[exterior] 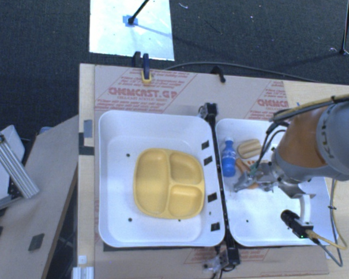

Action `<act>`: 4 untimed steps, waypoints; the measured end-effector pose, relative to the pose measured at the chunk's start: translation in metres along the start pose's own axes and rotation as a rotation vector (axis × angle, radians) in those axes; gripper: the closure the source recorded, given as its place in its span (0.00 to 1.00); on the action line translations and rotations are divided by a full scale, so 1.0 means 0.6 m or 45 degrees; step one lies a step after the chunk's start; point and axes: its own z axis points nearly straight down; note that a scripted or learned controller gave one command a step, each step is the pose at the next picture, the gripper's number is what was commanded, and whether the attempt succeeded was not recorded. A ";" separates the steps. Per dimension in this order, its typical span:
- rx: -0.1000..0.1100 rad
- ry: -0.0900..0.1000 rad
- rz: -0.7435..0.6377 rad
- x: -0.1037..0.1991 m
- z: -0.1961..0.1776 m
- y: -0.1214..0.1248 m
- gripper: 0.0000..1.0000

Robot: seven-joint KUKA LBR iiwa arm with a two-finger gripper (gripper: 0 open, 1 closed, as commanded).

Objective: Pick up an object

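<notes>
In the right bin (263, 229), a small blue bottle (228, 157) lies along the left wall. A tan, bun-like object (249, 148) rests just right of the bottle's top. An orange object (244, 166) lies below the tan one, partly hidden by the arm. My gripper (250, 180) is low in the right bin, immediately below and right of the orange object and right of the bottle. Nothing shows clearly in its grasp.
The left bin (120, 133) holds a yellow divided plate (169, 183) at its middle. A black divider with clips (214, 172) runs between the two bins. The grey arm with its orange band (304, 139) covers the right bin's upper right.
</notes>
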 end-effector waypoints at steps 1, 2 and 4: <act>-0.007 -0.002 -0.001 -0.001 -0.022 0.002 1.00; -0.013 -0.003 -0.003 -0.004 -0.097 0.013 1.00; -0.013 -0.003 -0.003 -0.015 -0.237 0.025 1.00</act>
